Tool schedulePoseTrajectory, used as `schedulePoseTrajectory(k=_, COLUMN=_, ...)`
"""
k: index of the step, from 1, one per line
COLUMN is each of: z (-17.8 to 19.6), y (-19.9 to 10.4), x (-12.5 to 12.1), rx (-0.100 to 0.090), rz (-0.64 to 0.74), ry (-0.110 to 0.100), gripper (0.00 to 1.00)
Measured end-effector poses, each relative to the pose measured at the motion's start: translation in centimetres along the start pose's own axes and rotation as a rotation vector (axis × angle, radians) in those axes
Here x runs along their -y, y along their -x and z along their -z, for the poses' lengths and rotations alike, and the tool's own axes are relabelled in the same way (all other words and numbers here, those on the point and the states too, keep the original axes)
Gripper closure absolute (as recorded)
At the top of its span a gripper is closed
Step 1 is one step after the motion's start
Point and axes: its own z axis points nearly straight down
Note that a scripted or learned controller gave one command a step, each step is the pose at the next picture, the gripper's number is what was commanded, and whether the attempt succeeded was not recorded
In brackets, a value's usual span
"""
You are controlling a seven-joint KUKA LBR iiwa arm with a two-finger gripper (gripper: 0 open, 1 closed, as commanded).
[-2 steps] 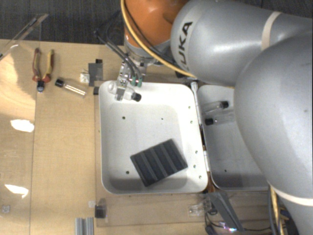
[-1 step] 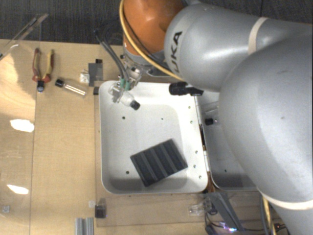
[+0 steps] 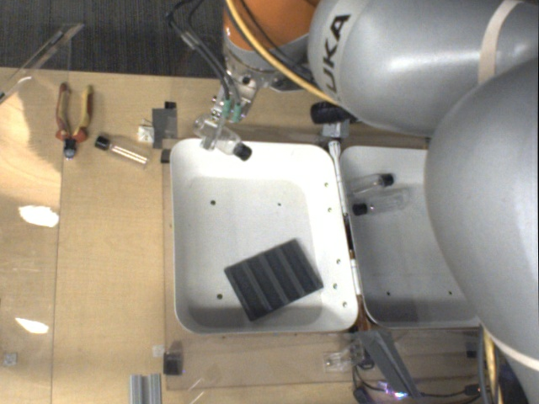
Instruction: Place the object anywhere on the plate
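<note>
A dark ribbed plate (image 3: pixel 274 280) lies tilted in the near part of the left bin (image 3: pixel 194 225). My gripper (image 3: pixel 221 135) hangs over that bin's far left corner, well away from the plate. It is shut on a small clear vial (image 3: pixel 226 144), whose black cap (image 3: pixel 242 151) sticks out to the right of the fingers. The grey arm with its orange band (image 3: pixel 269 7) reaches in from the upper right.
Two more clear vials with black caps (image 3: pixel 377 181) (image 3: pixel 375 203) lie at the far left of the right bin (image 3: pixel 404 301). On the bench to the left are another vial (image 3: pixel 122 148), red-handled pliers (image 3: pixel 73 112) and a small black block (image 3: pixel 165 123).
</note>
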Motion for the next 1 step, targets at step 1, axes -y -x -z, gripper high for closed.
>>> schedulePoseTrajectory(k=1, z=-8.75, y=-0.94, x=0.58, rx=-0.003, rz=0.001, ry=-0.002, gripper=1.0)
